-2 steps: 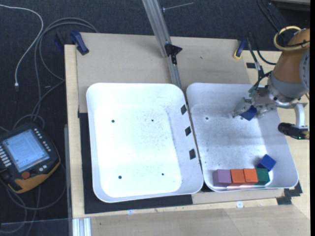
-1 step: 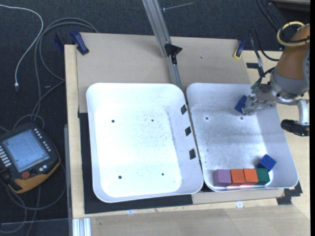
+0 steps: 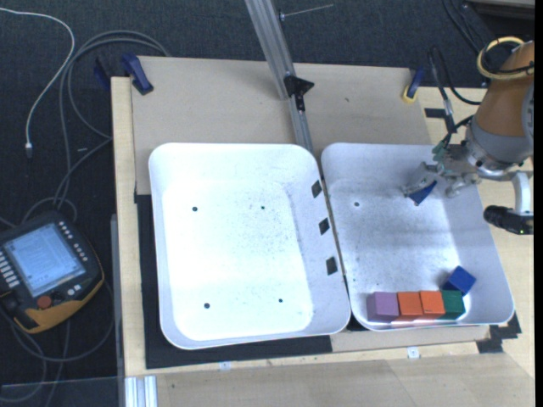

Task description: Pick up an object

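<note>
We're high over the right bin with the fingers spread and empty, so we need to swing toward the near-edge blocks and drop squarely over one.

arm in from right | wrist bent down | gripper low, pointing left

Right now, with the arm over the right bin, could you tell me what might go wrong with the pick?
The gripper hangs near the right bin's far end, away from the blocks, so closing here would likely grab nothing.

The purple block, orange block, red block and green block sit packed against the near wall, leaving little finger room.

The blue block rests tilted, so it may slip.
</note>
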